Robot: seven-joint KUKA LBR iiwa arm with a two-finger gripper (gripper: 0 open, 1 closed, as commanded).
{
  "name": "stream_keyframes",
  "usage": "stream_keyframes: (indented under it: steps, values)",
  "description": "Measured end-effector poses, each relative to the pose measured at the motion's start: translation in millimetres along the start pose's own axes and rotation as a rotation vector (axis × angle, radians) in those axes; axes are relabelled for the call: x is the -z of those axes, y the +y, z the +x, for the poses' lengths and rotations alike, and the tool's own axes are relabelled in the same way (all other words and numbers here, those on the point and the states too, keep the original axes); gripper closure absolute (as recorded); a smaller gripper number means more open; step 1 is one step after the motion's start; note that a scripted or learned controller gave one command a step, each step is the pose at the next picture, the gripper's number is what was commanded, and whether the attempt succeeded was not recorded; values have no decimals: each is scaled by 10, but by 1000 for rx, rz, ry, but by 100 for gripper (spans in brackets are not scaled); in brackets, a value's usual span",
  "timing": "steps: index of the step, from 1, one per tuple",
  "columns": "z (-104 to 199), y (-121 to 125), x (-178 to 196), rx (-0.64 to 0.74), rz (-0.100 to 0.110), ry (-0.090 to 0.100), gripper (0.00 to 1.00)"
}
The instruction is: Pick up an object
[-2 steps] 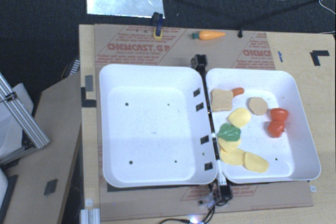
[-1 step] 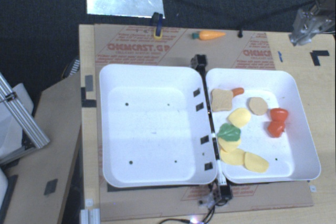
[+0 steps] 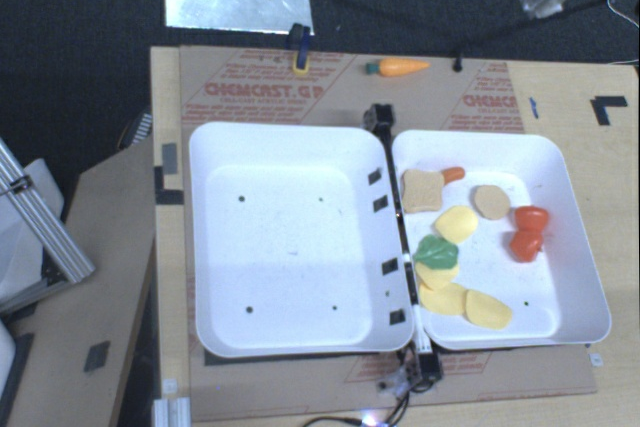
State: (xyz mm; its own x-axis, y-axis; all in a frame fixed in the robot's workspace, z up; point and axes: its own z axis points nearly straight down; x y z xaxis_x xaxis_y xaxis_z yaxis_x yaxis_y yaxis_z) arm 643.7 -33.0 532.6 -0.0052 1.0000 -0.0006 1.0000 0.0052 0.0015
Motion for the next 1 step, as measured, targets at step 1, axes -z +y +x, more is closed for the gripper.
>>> stream_keyframes:
  steps: [1]
  values:
    - [104,257,25,0,-2,0,100]
